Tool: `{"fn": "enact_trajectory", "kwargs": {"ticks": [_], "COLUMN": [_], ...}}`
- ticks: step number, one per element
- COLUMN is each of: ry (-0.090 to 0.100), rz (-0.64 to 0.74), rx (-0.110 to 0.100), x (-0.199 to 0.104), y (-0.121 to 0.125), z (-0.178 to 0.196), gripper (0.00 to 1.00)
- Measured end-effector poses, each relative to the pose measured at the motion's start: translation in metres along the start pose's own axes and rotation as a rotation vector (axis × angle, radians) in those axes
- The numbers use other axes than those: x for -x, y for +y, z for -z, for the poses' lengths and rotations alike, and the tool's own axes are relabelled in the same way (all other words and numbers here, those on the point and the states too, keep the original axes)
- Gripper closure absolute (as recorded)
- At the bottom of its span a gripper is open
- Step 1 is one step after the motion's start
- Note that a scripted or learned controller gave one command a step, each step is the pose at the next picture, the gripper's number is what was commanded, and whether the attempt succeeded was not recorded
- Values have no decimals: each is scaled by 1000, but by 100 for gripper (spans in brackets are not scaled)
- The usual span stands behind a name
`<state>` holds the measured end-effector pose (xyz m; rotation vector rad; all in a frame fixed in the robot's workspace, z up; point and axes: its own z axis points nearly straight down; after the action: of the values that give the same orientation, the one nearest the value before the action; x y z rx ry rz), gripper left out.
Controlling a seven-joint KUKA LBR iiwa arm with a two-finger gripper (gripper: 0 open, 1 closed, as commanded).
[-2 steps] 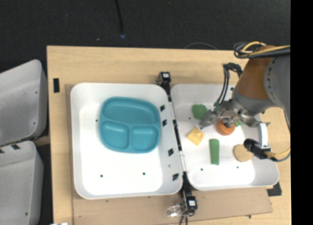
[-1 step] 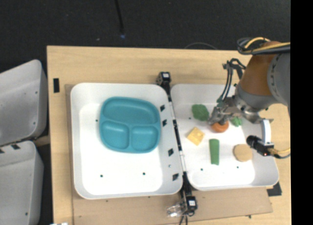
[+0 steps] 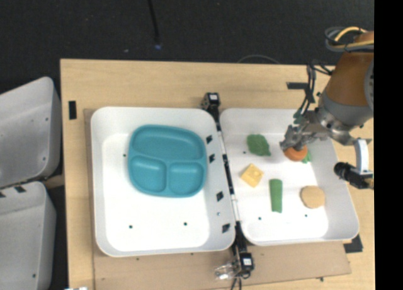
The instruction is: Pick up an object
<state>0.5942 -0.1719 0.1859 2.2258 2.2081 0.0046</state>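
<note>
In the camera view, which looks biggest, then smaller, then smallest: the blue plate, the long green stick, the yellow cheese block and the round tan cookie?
1. Blue plate, by far the biggest.
2. Long green stick.
3. Round tan cookie and yellow cheese block look about alike, so I won't rank them.

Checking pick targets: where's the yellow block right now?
In the right bin, left of centre: the yellow block lies below the green lump and up-left of the green stick.

Right bin (image 3: 340, 219): crowded upper right by gripper (image 3: 295, 144) over orange item (image 3: 296, 153); green lump (image 3: 257, 145), yellow block (image 3: 252, 175), green stick (image 3: 276, 195), tan disc (image 3: 312, 197) scattered centre. Lower strip open. Left bin (image 3: 113, 232): teal divided plate (image 3: 167, 160) centre; margins open.
</note>
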Motion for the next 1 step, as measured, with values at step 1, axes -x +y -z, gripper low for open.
{"fn": "enact_trajectory", "kwargs": {"ticks": [1], "ry": [0], "rz": [9], "rx": [-1], "x": [2], "y": [1], "z": [52], "gripper": [100]}}
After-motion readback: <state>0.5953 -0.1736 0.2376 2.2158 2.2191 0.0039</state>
